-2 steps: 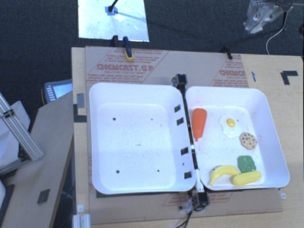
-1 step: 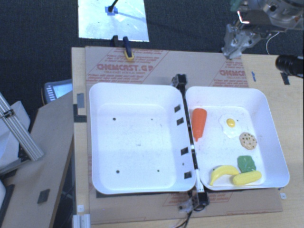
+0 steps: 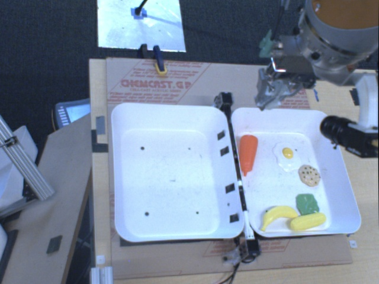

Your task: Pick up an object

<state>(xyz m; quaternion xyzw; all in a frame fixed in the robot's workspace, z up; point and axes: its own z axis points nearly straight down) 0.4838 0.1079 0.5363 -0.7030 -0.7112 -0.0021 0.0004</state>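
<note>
Carrot [image 3: 247,153] lies at the left wall of the right bin [image 3: 346,185], its long axis running 12 to 6 with the tip toward 6, and it looks the nearest pick for the tool [image 3: 273,92], which hangs above that bin's far rim with nothing between its fingers. From the tool the carrot sits toward 7 o'clock, while egg [image 3: 286,155], cookie [image 3: 308,174], banana [image 3: 278,215], and the green piece [image 3: 307,202] lie farther toward 5 and 6. Whether the tool is wide or narrow cannot be told.

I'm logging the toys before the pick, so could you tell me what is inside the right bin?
The right bin holds a carrot, fried egg, cookie, banana, green piece and a yellow piece covering the green one's front edge.
</note>
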